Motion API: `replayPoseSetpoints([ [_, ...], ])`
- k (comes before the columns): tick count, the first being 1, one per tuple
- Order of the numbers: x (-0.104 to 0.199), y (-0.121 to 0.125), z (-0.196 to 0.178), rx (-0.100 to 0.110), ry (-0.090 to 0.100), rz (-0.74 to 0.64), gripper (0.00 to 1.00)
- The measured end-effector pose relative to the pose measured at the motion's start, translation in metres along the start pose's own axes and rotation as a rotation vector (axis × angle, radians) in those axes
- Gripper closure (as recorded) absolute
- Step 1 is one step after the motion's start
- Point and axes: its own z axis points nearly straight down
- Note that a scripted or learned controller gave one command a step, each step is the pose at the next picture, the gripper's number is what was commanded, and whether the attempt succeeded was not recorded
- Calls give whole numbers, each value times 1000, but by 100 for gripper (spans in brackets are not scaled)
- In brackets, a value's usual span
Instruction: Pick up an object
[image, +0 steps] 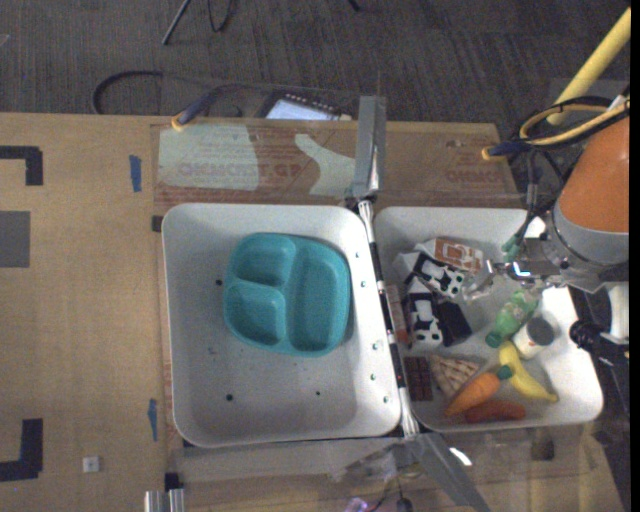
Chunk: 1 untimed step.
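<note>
No legible text or labels

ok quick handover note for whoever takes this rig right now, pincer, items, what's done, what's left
Pincer: low over the right bin, at its upper middle; grip state unclear, nothing seen held.
Items: right bin has cow toys, green bottle, banana, carrot and more. Left bin has a teal tray.
Done: no pick visible.
Left: grasp one item and lift it.
</note>
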Motion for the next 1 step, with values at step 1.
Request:
replayPoseSetpoints([
  [1, 0, -32, 103, -3, -2, 23, 0],
])
